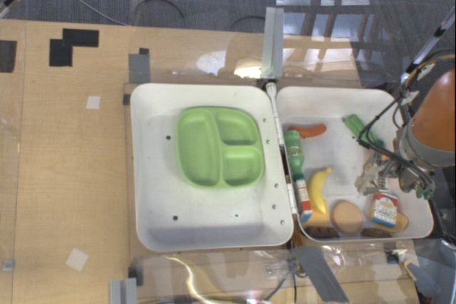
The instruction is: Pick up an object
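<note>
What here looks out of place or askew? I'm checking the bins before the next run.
Nothing looks spilled or damaged. The green divided plate sits slightly askew in the left bin. In the right bin, the bottle, banana, egg-like ball and small carton crowd the near side, with the claw low over them.

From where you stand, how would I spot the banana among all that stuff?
Look in the right bin, the crowded one. Near its front edge, left of centre, the banana stands on end between a tall bottle and a tan egg. It is the only curved, bright yellow thing there.
</note>
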Controlling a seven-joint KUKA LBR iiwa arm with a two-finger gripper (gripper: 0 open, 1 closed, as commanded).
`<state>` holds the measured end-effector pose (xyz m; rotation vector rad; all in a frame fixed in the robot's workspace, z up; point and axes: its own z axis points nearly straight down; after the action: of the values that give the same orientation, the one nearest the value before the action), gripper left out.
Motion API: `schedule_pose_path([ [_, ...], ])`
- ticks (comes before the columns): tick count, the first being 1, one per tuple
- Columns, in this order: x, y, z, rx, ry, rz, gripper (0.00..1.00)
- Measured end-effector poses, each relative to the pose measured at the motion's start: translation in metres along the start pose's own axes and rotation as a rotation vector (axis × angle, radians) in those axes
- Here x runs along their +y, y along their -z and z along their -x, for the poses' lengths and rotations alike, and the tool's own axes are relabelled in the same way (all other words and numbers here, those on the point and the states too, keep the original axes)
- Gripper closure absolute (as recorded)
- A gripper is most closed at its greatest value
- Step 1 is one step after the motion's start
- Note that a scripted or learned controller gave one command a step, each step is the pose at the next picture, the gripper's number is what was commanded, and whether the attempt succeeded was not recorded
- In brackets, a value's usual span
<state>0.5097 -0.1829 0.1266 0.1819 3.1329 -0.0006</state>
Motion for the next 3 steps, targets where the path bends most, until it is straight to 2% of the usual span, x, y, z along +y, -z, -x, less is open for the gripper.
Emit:
schedule_pose_path([
  [1,-0.002,0.102,0.058,-0.014,0.145,-0.003,1.00],
  [2,-0.015,0.013,0.017,-0.001,0.464,0.000,1.00],
  [3,-0.015,0.015,0.018,-0.004,0.464,-0.001,0.00],
])
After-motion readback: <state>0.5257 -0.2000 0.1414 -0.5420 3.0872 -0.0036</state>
